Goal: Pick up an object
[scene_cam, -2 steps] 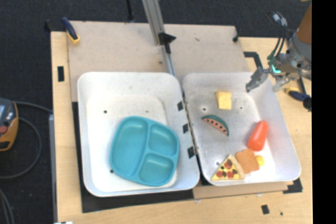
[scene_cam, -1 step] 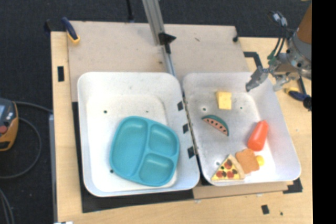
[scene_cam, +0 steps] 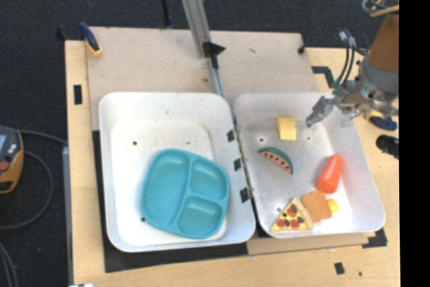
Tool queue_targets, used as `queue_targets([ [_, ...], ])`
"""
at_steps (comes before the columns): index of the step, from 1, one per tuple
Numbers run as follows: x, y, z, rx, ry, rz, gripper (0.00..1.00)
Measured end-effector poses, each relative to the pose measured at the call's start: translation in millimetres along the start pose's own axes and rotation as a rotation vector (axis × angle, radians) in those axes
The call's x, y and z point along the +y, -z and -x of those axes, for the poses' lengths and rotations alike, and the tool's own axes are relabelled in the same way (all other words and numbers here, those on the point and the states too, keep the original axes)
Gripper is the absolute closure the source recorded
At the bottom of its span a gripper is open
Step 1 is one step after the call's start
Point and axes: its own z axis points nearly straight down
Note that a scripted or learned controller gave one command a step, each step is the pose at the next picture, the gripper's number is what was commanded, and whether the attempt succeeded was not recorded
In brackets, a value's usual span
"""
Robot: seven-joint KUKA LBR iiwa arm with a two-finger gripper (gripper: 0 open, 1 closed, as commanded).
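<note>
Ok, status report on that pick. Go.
Gripper over right bin's top edge, nothing between fingers. Yellow block nearest, just left of it, untouched. Nothing lies between them.

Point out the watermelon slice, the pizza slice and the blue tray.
watermelon slice (scene_cam: 277,160), camera view, middle of the flesh.
pizza slice (scene_cam: 291,217), camera view, topped centre.
blue tray (scene_cam: 169,186), camera view, large left compartment.

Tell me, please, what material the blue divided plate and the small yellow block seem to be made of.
The blue divided plate looks like moulded plastic with a smooth, slightly glossy finish: its colour is even and its compartment ridges are softly rounded. The small yellow block looks matte and evenly pale yellow, with fairly square edges; it could be plastic, foam or painted wood, and the view is too coarse to decide.
</note>
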Motion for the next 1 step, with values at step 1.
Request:
queue_targets([
  [1, -1.4, -51.9, 11.6, 0.0, -0.002, -0.002, 0.0],
])
